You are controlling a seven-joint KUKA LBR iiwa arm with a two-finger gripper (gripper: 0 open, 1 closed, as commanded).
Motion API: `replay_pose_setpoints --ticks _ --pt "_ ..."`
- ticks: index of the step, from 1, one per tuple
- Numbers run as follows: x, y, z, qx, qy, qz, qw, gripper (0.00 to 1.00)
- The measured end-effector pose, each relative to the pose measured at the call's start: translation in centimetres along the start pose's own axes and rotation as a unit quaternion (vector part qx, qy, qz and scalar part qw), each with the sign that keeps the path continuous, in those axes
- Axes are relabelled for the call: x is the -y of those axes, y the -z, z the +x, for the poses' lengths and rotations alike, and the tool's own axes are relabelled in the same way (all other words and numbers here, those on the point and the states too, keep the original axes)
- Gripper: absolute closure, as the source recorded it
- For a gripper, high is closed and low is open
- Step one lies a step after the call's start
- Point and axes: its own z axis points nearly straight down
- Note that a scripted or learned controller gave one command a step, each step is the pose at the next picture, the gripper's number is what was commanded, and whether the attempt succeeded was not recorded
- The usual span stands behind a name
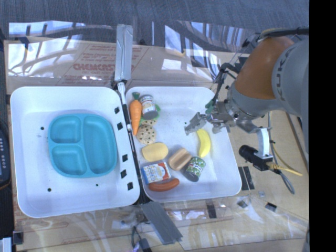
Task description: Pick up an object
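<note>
The arm is grey with a broad orange band, thin dark cables, and a metallic hand.

The bench is viewed from a single fixed camera set above it, angled down at a slant. Both shallow white plastic bins are framed side by side, left and right, from moderate height. The grey arm with the orange band is seen entering from the right edge. Dark carpeted floor is caught along the top.
</note>
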Motion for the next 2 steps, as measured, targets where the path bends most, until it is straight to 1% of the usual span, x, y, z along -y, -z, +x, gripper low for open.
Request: replay_pose_setpoints --ticks 1,2 --pt "0.0 0.0 0.0 0.0 0.0 0.0 1.0 0.0" --pt "-0.5 -11.0 -3.2 -0.001 0.064 -0.005 0.9979 0.0"
